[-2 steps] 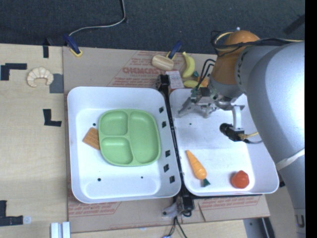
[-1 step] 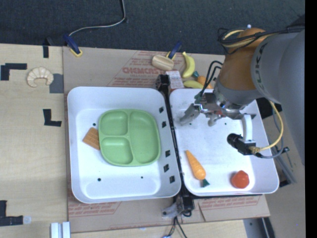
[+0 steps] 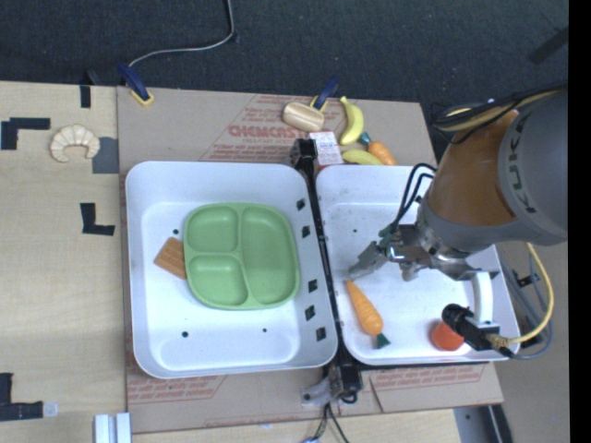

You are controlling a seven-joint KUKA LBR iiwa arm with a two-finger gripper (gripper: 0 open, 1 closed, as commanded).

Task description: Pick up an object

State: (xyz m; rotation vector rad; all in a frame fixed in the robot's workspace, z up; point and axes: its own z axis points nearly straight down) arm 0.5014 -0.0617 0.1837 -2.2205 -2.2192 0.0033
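Cardboard-topped bench (image 3: 231,137), two shallow white bins: pincer (image 3: 369,258) spread open, holding nothing, above the right bin (image 3: 369,187).
Small orange plastic carrot (image 3: 366,310) lies just below; a slanted descent could nudge it aside.

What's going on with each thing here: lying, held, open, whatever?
Gripper: fingers open, holding nothing, low in the right bin.
Carrot: lying loose in the right bin.
Red object: at the bin's near corner, partly hidden.
Green plate: flat in the left bin.
Bananas: outside, behind the bins.
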